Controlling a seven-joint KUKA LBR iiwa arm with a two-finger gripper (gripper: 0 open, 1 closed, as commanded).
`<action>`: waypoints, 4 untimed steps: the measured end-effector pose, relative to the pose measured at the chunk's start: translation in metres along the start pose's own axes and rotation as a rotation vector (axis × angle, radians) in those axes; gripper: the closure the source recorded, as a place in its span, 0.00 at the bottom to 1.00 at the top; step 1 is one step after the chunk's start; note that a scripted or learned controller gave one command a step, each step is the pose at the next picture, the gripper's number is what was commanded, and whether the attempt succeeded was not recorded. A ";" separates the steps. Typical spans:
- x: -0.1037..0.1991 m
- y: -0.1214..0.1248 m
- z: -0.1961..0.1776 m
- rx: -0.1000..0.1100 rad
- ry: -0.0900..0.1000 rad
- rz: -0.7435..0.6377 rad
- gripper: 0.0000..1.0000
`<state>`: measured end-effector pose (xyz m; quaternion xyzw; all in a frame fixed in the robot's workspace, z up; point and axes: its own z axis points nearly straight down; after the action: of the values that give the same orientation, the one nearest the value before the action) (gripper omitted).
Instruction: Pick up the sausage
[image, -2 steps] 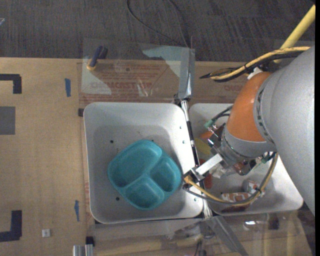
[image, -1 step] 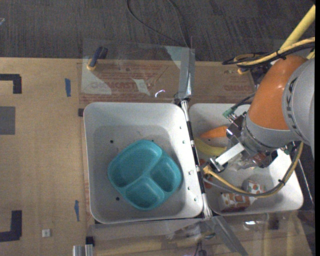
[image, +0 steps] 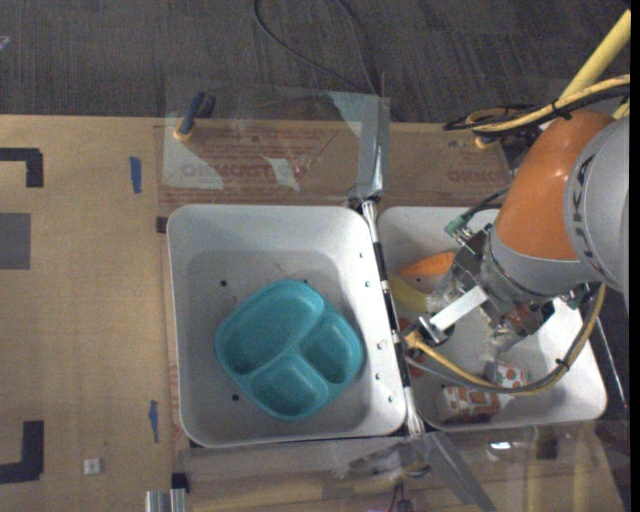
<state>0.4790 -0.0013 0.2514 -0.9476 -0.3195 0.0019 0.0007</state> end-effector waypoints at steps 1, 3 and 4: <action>0.027 -0.036 0.068 0.002 -0.001 -0.378 0.00; -0.033 0.043 0.068 -0.001 0.001 -0.474 0.00; -0.033 0.043 0.059 -0.001 0.000 -0.472 1.00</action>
<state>0.4788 -0.0558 0.1929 -0.8468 -0.5320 0.0014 0.0009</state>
